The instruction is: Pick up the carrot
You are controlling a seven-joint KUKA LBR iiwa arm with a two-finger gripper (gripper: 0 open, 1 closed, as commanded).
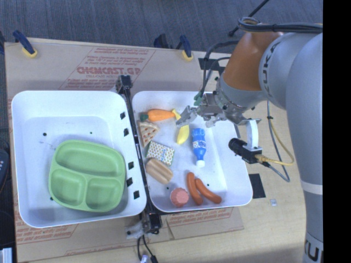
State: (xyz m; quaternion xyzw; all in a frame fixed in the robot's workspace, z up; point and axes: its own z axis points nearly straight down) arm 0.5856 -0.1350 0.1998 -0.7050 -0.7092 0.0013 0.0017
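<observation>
1. Claw (193, 113) hangs low over the far part of the right bin (237, 186), near that bin's far edge; its fingers look spread a little with nothing between them, so it has hold of nothing.
2. Just beside the claw, toward the divider between the bins, lies the carrot (160, 115). It rests flat on the bin floor near the far corner, its green tip pointing at the claw. Claw and carrot look close, but I cannot tell whether they touch.
3. Nearer things in the same bin: a yellow piece (182, 134) and a blue-and-white bottle (198, 144) just below the claw, a waffle wedge (147, 131), a patterned block (160, 153), a bun (158, 171), a round pink slice (179, 196) and two sausages (202, 189) toward the near edge.
4. The left bin (22, 147) holds a green divided plate (86, 175).
5. Judged from this, the pick is not yet done: the carrot is unlifted. What remains is to centre over it, close, and raise it clear.
</observation>
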